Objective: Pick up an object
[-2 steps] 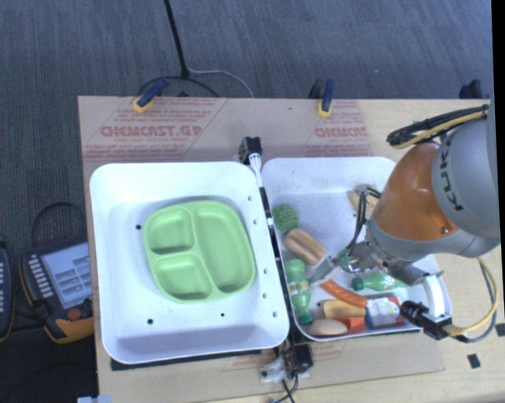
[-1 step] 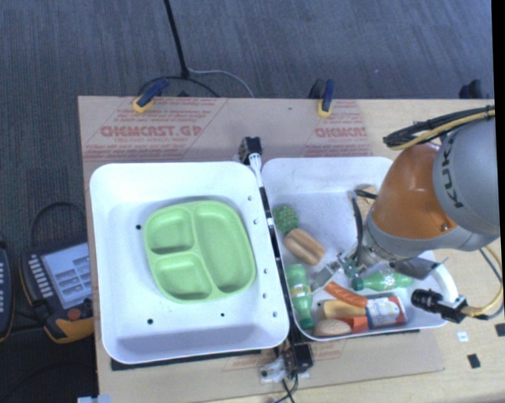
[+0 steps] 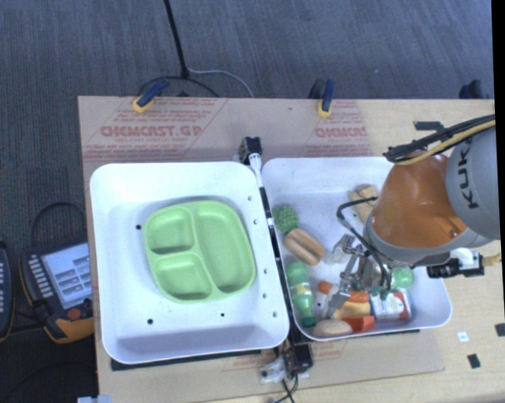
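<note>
Green tray point(image 3: 199, 250) in left bin point(image 3: 110, 203), toys crowding right bin point(image 3: 314, 175)

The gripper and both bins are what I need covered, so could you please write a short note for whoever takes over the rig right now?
Gripper: low in the right bin, among the toy food in its near half. Whether it is open or shut cannot be made out, and nothing is clearly held.
Things: the hot dog, a green bottle, a green leafy piece and other small items are piled in the right bin. The left bin holds a green divided plate.
Done: the arm has reached the pile.
Left: secure one object and lift it clear.
</note>
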Controlling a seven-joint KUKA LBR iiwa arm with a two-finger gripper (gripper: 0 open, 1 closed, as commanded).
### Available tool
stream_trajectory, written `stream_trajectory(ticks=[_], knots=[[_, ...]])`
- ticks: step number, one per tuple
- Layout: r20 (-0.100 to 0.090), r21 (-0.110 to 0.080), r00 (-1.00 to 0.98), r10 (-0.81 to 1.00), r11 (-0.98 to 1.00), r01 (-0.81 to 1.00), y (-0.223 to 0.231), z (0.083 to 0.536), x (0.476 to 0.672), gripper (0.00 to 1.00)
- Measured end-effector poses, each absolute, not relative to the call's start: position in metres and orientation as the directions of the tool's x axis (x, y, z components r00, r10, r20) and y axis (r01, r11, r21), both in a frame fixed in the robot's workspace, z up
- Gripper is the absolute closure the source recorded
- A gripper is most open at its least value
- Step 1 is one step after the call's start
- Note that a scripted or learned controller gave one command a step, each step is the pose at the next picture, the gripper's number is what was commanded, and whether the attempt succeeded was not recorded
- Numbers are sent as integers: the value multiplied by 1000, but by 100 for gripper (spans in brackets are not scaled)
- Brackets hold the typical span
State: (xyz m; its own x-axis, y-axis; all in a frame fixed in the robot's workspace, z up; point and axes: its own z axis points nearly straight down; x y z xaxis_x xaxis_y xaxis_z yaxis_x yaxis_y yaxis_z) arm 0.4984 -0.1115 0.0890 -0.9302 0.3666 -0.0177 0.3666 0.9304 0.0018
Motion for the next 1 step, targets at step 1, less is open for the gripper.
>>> stream_trajectory(ticks=[1], knots=[[-11, 3, -938, 346, 938, 346, -110, 88, 582, 0]])
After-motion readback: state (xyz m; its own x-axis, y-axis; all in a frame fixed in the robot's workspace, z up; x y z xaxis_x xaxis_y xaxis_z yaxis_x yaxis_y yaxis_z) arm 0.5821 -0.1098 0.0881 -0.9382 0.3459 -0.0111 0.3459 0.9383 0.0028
